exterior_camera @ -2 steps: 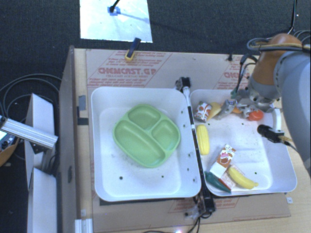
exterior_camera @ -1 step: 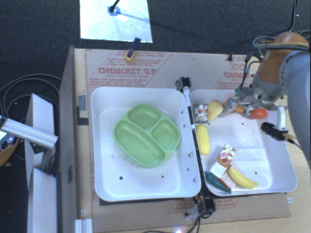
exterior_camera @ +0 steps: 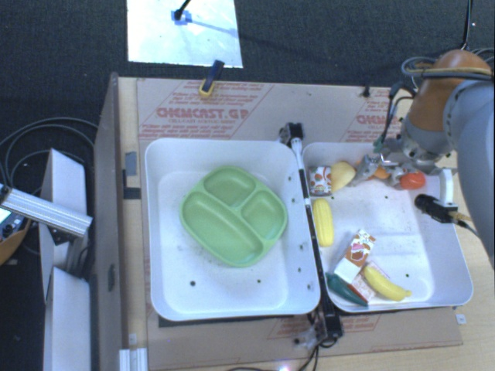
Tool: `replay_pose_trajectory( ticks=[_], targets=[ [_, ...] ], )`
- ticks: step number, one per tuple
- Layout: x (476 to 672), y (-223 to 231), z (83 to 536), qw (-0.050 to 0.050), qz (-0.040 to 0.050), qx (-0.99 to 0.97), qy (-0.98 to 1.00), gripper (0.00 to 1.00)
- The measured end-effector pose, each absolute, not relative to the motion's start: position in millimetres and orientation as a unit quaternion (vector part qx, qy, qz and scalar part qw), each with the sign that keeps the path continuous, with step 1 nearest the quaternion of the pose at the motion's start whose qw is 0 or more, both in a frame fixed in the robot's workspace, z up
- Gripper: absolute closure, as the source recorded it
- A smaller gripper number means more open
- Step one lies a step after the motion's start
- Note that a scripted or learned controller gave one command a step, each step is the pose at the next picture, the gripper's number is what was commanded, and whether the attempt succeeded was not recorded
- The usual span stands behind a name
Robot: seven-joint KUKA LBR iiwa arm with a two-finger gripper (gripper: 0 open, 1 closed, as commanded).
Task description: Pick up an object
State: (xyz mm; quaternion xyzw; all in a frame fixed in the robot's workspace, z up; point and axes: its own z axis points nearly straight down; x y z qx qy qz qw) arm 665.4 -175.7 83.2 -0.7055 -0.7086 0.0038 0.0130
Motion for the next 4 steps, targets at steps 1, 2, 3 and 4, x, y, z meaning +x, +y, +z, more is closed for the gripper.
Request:
replay_pose_trajectory(
  ticks=[1,2,3,4],
  targets=[
    [665.8,-184.7,91.7,0.018,-0.0025,-0.705,-0.709,0.00],
    [667.8,-188.1,91.0,0.025,-0.0041,-0.703,-0.711,0.00],
    [665.4,-175.7,83.0,0.012,0.0047,-0.705,-0.709,0.00],
    [662.2,-184.0,92.6,0.011,0.0120,-0.706,-0.708,1.00]
  ],
)
